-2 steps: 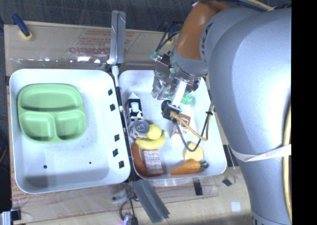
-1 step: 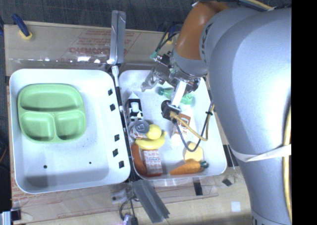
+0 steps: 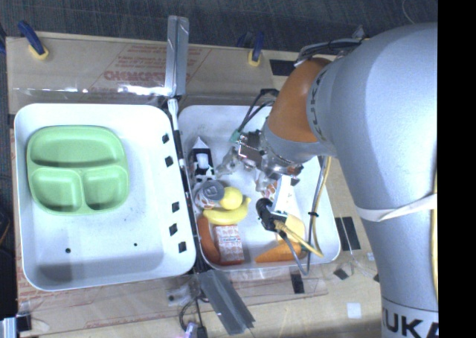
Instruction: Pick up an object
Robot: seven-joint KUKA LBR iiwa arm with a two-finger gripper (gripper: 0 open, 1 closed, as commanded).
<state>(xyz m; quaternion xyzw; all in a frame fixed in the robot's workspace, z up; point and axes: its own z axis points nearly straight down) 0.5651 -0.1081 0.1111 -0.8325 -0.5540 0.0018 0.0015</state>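
Observation:
The right bin (image 3: 216, 117) holds several objects. A yellow banana (image 3: 227, 207) lies near its middle, touching a grey round piece (image 3: 210, 192). In front of the banana sits a brown packet with a white label (image 3: 227, 243). An orange wedge (image 3: 277, 252) lies at the front right. A small white and black item (image 3: 200, 161) rests by the left wall. My gripper (image 3: 245, 156) hangs low over the middle of this bin, just behind and to the right of the banana. The wrist hides most of it, and I see nothing held in it.
The left bin (image 3: 44, 266) holds a green divided tray (image 3: 76, 168) in its back half. The grey arm covers the right bin's right side. A metal divider (image 3: 177, 57) stands between the bins. Blue clamps (image 3: 33, 40) sit on the bench's far edge.

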